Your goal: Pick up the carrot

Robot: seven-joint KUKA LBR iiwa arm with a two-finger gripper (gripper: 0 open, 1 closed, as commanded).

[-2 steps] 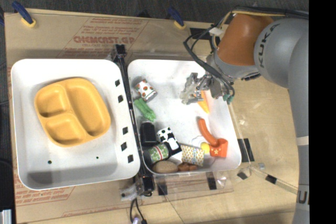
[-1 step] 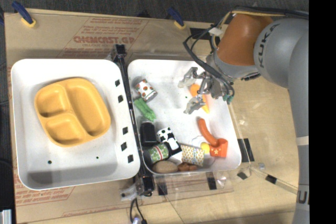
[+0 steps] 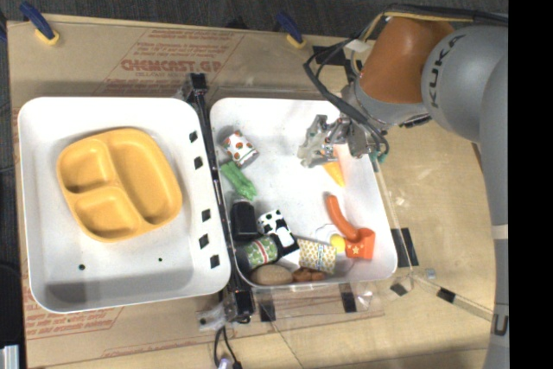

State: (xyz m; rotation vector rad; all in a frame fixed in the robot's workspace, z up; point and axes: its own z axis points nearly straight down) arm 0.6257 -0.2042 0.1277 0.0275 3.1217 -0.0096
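The gripper (image 3: 321, 143) hovers, fingers' spread unclear, at 10 o'clock from 1 carrot (image 3: 335, 172); 1 orange tool (image 3: 349, 231) lies at 6.

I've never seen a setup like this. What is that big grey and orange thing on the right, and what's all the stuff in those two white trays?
You are looking down at a slant from one fixed camera above a bench. The grey and orange thing is a robot arm reaching in from the right. At its tip is a two-finger gripper, hanging over the right bin. That bin holds toys: a carrot near the right wall, a green piece, a small can, a black-and-white cow figure, and a jumble along the near edge. The left bin holds a yellow divided plate. Something pale orange sits just under the gripper; I cannot tell if it is gripped.
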